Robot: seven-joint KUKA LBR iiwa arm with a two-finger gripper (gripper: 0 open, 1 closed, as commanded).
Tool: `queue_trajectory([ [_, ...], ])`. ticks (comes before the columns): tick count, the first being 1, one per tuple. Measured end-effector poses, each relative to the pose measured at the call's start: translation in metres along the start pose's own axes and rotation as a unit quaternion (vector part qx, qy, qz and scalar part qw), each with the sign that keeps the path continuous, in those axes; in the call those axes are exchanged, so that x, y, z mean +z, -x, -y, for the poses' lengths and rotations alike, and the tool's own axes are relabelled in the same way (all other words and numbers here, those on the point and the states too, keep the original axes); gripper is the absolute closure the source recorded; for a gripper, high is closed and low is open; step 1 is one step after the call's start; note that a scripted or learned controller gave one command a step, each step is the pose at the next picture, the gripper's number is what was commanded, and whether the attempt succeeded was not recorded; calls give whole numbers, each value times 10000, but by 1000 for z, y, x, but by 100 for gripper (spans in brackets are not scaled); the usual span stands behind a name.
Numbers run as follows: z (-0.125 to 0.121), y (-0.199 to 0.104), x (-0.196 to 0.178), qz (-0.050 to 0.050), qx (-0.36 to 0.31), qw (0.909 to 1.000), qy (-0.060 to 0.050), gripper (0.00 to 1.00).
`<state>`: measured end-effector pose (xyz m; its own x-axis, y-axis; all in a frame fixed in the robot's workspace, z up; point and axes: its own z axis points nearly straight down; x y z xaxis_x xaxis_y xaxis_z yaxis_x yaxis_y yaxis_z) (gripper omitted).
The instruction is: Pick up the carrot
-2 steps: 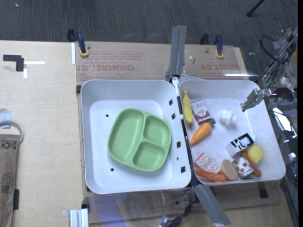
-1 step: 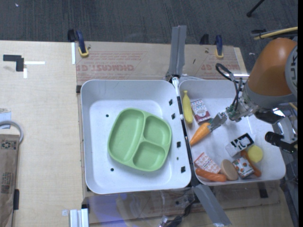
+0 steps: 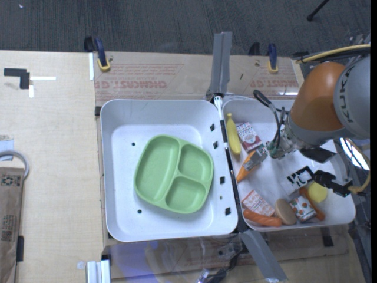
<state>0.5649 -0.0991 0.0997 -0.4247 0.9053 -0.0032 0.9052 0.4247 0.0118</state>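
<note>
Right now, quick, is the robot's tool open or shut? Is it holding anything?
Tool: cannot be told. It is above the right bin, near a carrot.

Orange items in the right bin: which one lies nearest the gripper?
The orange piece beside the banana, just left of the gripper. The carrot lies far off, at the bin's front edge.

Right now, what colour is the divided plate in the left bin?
Light green, plain, no pattern. The plate shows best in the camera view.
</note>
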Motion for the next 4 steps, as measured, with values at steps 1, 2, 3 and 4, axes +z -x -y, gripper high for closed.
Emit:
queue_trajectory([
  [1, -1, 0, -11, 3, 9, 10000, 14, 100],
  [2, -17, -112, -91, -2, 1816, 9833, -72, 100],
  [3, -24, -92, -91, -1, 1644, 9864, -78, 100],
  [4, -24, -92, -91, -1, 1641, 9864, -78, 0],
])
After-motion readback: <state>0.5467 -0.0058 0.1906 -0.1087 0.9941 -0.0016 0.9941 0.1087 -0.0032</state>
